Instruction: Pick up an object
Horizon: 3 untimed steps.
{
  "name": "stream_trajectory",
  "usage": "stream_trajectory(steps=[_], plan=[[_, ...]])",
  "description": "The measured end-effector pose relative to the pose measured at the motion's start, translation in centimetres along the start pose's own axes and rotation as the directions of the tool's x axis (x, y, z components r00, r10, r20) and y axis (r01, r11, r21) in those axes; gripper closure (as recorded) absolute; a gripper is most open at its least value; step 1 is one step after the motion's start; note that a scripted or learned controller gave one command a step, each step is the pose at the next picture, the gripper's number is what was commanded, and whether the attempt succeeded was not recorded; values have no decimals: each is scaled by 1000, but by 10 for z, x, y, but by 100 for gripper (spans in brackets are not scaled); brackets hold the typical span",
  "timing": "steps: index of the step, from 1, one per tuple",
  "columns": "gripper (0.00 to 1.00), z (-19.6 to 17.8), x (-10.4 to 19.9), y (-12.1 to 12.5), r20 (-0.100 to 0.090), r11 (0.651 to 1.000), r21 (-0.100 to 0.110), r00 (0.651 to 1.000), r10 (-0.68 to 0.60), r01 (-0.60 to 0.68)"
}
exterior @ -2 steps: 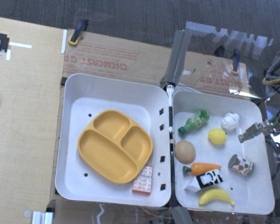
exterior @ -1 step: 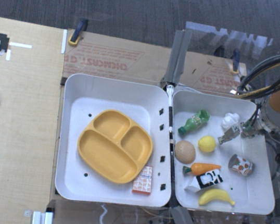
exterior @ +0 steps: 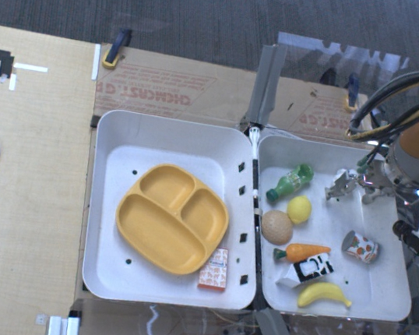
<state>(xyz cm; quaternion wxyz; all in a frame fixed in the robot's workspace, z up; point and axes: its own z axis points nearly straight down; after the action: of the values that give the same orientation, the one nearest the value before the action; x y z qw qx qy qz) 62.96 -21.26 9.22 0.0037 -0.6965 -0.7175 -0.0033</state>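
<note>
Beside round lemon (exterior: 299, 209), curved banana (exterior: 323, 295)

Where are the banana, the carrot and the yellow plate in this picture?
banana (exterior: 323, 296): camera view, middle of its curved body.
carrot (exterior: 308, 252): camera view, on the orange root.
yellow plate (exterior: 172, 218): camera view, on the ridge between its compartments.

Right bin (exterior: 400, 307) crowded; seemingly open beside can (exterior: 360, 247).

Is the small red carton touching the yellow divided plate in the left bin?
Touching, as far as the camera view shows: the red carton sits against the yellow plate's lower right rim, with no gap visible.
</note>
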Motion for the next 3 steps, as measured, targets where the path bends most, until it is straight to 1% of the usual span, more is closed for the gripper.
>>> stream_trajectory(steps=[1,2,3], plan=[[100,-10,-3,0,10,1000,-2,1000,-2,2],[0,-10,0,1,6,1000,-3,1000,-4,5],[0,0,-4,19,5,977,1,977,-211,211]])
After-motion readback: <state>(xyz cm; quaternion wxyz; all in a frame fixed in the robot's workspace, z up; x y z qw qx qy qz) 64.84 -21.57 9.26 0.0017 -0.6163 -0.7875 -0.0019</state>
